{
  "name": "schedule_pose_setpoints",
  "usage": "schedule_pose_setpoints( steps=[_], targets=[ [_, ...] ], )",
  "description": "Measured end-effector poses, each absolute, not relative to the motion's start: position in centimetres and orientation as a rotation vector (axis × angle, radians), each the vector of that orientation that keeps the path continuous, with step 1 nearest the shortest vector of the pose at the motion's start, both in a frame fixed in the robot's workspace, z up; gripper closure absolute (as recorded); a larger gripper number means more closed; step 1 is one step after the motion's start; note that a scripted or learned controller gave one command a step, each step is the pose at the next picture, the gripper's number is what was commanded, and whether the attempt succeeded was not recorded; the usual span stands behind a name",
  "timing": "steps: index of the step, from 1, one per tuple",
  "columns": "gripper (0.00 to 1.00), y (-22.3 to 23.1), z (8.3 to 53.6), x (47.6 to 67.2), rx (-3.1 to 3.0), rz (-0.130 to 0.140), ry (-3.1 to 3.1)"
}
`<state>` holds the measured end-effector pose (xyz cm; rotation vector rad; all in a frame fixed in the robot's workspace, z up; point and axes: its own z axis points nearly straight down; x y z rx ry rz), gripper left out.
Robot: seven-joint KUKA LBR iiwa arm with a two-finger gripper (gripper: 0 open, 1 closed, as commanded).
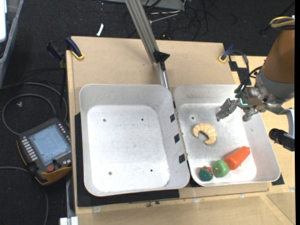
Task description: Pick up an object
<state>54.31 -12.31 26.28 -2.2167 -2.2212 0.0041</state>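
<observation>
In the right bin (187, 97) lie a tan croissant (205, 132), an orange carrot (237, 156), a green apple (221, 168) and a small dark teal object (205, 173). My gripper (236, 110) hangs over the bin's upper right part, up and to the right of the croissant. Its two fingers (226, 109) are spread apart with nothing between them. The arm's orange band and grey wrist reach in from the right edge.
The left bin (86, 97) sits beside the right one on the wooden bench. A grey metal pole (143, 22) slants down to the bins' junction. Clamps hold the bench's far corners. A teach pendant (44, 146) lies off the bench at left.
</observation>
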Motion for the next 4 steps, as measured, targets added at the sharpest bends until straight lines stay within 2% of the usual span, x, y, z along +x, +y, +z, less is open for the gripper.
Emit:
schedule_pose_setpoints(
  steps=[1, 3, 4],
  targets=[
    [0.0, -12.3, 26.5, 54.4, -2.221, 0.0, -2.221],
    [0.0, -12.7, 14.0, 53.9, -2.22, 0.007, -2.215],
    [0.0, -12.7, 9.5, 54.0, -2.224, -0.001, -2.221]
  ],
)
